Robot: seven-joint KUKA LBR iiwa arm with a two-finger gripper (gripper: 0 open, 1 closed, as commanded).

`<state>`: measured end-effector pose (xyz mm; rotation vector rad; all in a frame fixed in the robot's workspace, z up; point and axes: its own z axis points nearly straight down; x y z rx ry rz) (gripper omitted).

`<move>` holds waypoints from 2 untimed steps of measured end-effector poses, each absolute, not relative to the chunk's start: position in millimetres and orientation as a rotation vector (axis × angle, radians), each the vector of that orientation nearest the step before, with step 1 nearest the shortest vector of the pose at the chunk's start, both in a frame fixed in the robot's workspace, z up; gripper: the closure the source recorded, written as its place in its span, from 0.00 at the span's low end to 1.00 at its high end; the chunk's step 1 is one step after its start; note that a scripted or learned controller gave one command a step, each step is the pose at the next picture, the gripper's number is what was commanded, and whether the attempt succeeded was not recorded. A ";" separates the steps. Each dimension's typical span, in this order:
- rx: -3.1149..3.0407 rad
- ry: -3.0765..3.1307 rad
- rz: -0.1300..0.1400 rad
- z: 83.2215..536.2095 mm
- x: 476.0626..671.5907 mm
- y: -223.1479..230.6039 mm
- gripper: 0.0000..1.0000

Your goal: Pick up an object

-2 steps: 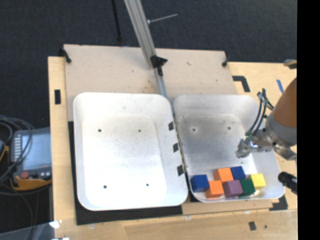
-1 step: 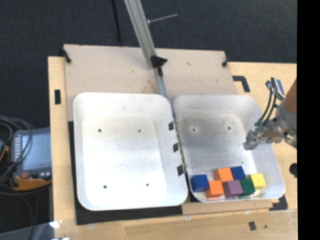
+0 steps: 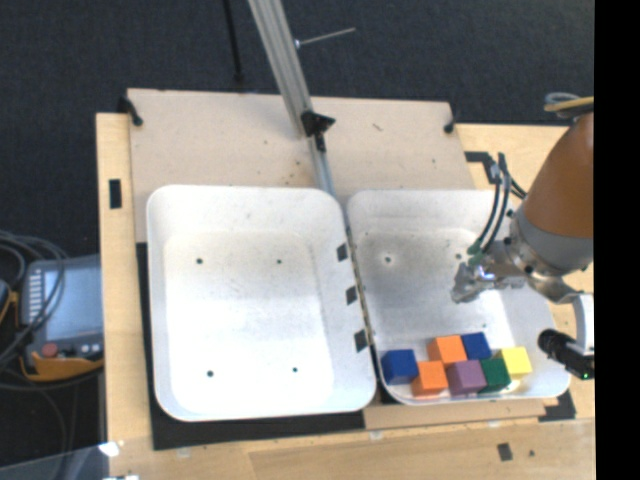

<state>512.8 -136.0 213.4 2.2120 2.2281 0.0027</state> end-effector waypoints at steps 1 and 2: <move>2.214 2.232 0.002 208.3 523.4 -79.4 1.00; 2.216 2.233 -0.001 203.5 527.8 -29.5 1.00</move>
